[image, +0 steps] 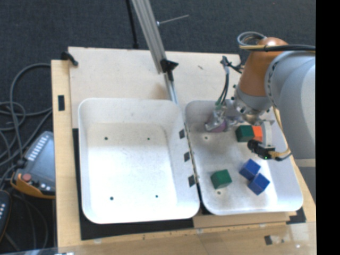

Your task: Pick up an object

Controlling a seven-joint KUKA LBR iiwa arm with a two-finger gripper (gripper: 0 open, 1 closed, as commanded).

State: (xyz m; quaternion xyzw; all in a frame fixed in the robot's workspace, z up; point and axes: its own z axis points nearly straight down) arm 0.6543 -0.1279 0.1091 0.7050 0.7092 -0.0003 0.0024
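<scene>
My gripper (217, 123) hangs low over the far left part of the right bin (276, 201), under the orange-banded wrist (257, 73). A small purplish patch at the gripper's tip is too blurred to identify. A dark green block (244, 133) lies just right of the gripper, with a small orange piece (257, 132) against its right side. Nearer the front lie a green cube (220, 178) and two blue cubes (249, 168) (259, 184), which touch each other.
The left bin (85, 142) adjoins the right one along a shared wall with black clips (187, 156). A slanted aluminium post (151, 31) rises behind the bins. Cables and a pendant (34, 163) lie off the bench's left side.
</scene>
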